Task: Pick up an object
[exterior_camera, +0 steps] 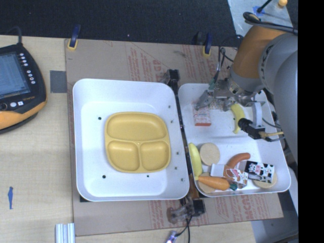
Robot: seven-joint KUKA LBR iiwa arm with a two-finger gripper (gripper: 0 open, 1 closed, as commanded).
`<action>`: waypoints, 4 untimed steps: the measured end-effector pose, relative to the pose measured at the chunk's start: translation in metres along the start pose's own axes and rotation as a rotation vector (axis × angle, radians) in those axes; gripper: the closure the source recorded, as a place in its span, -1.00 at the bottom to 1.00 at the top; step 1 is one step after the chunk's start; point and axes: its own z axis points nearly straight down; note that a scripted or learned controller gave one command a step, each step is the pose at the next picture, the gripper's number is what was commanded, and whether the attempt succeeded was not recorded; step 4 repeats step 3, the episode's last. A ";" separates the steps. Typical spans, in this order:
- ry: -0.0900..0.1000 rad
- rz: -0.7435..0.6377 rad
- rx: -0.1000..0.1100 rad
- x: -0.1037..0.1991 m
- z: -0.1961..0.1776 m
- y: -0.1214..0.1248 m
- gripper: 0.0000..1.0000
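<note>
Gripper (210, 99) hung low over the upper part of the right bin (281, 186), at the upper right of the frame, below the arm's (276, 65) orange band. Its metal fingers pointed down and left toward the bin floor, but whether they were spread or closed, and whether anything sat between them, could not be told from this view. A small white card with red print (202, 118) lay on the bin floor just below the gripper, near the bin's left wall. A yellow banana (237, 116) lay to the right of the gripper, partly under the wrist.

Lower in the same bin sat a cluster of toy food: a yellow-green piece (195, 158) against the left wall, a round cream disc (210, 154) beside it, a carrot (214, 183) along the bottom edge, a sausage (237, 159) right of the disc, and a black-and-white carton (261, 171) near the lower right corner.

Left bin (86, 135) held a yellow divided tray (137, 140) in its middle. A teach pendant (17, 87) rested on the bench at the far left.
</note>
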 end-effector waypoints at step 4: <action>-0.002 -0.001 0.006 -0.004 -0.007 -0.002 1.00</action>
